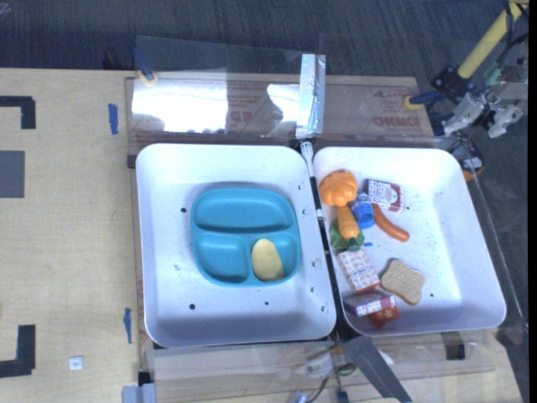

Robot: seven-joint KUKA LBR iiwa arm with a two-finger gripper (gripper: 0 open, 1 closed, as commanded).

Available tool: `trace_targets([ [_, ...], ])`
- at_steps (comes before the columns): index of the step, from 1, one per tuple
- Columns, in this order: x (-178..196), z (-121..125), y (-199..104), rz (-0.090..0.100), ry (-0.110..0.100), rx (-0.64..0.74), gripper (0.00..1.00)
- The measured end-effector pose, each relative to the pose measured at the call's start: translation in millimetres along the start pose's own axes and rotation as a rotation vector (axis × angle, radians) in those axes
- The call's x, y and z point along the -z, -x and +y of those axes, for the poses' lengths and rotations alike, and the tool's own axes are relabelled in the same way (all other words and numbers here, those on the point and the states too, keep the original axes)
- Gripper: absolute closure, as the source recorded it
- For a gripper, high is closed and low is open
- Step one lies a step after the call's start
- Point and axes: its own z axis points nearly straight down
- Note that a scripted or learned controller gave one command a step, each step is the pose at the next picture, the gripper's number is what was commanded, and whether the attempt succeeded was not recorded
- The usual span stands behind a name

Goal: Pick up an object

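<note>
Objects for picking lie in two bins. Left bin (pixel 159 225) holds a blue divided tray (pixel 226 217) carrying a yellow potato (pixel 267 259). Right bin (pixel 445 225) holds toast (pixel 402 281), carrot (pixel 346 222), sausage (pixel 391 222), cartons. Hand (pixel 491 112) upper right, off the bins; finger state indeterminate.

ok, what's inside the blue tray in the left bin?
One yellow, potato-like object lies in the lower right compartment of the blue tray. The other two compartments show bare blue. The tray floor under that object is covered.
</note>
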Motion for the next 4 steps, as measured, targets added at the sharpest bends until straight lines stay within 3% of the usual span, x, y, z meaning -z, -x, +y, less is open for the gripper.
trace_targets([
  [1, -170.4, -3.1, -103.2, -0.001, 0.006, 0.022, 0.0],
  [2, -199.3, -62.0, -121.6, 0.0, 0.003, 0.019, 0.0],
  [3, -187.9, -61.5, -121.4, 0.001, 0.003, 0.018, 1.0],
  [4, -104.1, -23.9, -176.1, 0.001, -0.028, -0.144, 1.0],
])
